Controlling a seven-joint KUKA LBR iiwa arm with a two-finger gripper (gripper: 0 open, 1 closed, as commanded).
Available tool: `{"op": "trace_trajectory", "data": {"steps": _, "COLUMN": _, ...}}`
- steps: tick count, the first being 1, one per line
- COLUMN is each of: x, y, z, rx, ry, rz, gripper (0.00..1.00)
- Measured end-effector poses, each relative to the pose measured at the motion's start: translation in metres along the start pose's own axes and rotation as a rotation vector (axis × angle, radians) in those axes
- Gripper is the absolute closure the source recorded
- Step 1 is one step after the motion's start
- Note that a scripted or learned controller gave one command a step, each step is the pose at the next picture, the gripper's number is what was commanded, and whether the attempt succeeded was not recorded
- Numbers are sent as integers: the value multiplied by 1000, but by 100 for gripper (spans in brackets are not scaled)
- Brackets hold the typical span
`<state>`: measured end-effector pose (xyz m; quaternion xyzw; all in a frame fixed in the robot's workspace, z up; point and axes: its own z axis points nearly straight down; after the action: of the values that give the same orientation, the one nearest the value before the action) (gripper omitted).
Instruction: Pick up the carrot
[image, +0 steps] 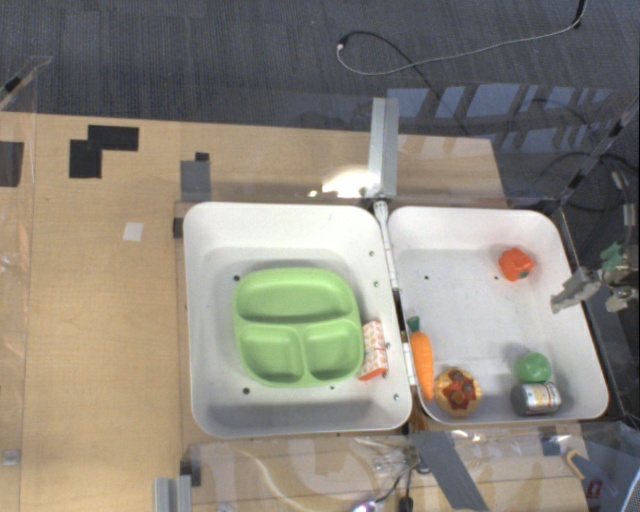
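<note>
so: carrot against the divider, my gripper out at the far edge

so, going from the biggest down. the bench (100, 300) is pale wood and carries two shallow white bins side by side. the left bin (290, 225) holds a green divided tray (297, 325) with three compartments, sitting about in its middle. a small red and white packet (375, 350) lies just beside the tray's right edge, near the divider between the bins.

the right bin (460, 240) holds the smaller things. the carrot (423, 364) lies along that bin's left wall, just by the divider, its green top pointing toward the back and its orange tip toward the front. touching or nearly touching its lower end is a round piece with red and brown on it (457, 391), too small for me to name. further right, near the front right corner, a silver can (537, 399) lies on its side with a green ball-like thing (533, 366) just behind it. an orange-red object (516, 264) sits alone toward the back right.

my gripper (580, 290) is at the right rim of the right bin, well apart from the carrot, with nothing between its fingers that i can see. whether it is wide or narrow i cannot tell.
</note>
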<state>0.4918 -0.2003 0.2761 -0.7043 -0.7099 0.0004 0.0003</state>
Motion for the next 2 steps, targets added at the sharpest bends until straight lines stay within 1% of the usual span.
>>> {"op": "trace_trajectory", "data": {"steps": 1, "x": 40, "y": -4, "z": 174, "rx": 1, "ry": 3, "rz": -284, "gripper": 0}}
{"op": "trace_trajectory", "data": {"steps": 2, "x": 12, "y": 42, "z": 185, "rx": -7, "ry": 0, "rz": -283, "gripper": 0}}
